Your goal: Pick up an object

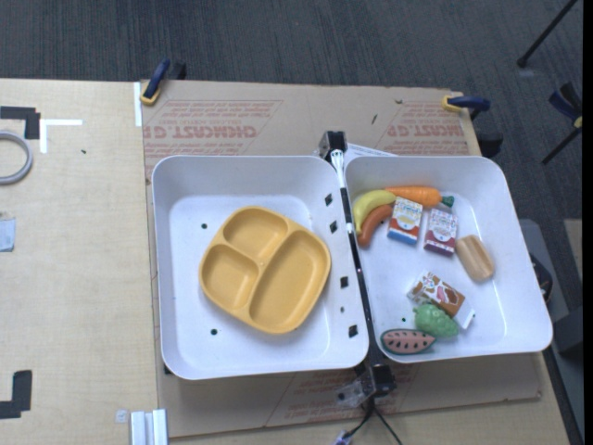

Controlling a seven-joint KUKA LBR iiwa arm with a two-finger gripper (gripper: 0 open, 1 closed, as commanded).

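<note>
The right bin [514, 239] holds several toy foods. A yellow banana [368, 201] and a brown sausage [372, 222] lie at its upper left, with an orange carrot [415, 194] just behind them. Two small cartons stand side by side, one white and blue [405, 222], one dark red [441, 230]. A tan bread piece [474, 257] lies to their right. Lower down are a brown and white box [437, 294], a green leafy piece [435, 323] and a watermelon slice [408, 342].
The left bin [176, 276] holds a yellow divided plate [265, 269]. Both bins rest on cardboard [232, 123] clamped at its back corners. A tape ring [11, 158] lies on the wooden bench at far left.
</note>
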